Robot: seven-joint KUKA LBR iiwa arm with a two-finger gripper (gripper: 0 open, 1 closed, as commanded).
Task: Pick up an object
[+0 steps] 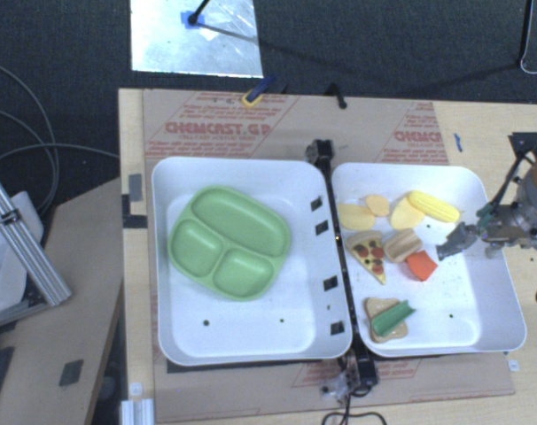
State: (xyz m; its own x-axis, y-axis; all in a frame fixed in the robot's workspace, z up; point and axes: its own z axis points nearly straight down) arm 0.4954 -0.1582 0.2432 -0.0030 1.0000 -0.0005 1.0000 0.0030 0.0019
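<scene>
— Bench first: what covers it?

— Brown printed cardboard, carrying two white bins. The left bin holds a green divided plate. Dark carpet lies beyond, with a shiny metal sheet at upper left of the frame and cables at the left edge.

— And the toys?

— All in the right bin: yellow corn, pale chips, a pizza slice, a bread piece, an orange block, a green-topped sandwich.

— The claw?

— At right, low over the bin, just beside the orange block. Whether its fingers are apart or together, I cannot tell.
</scene>
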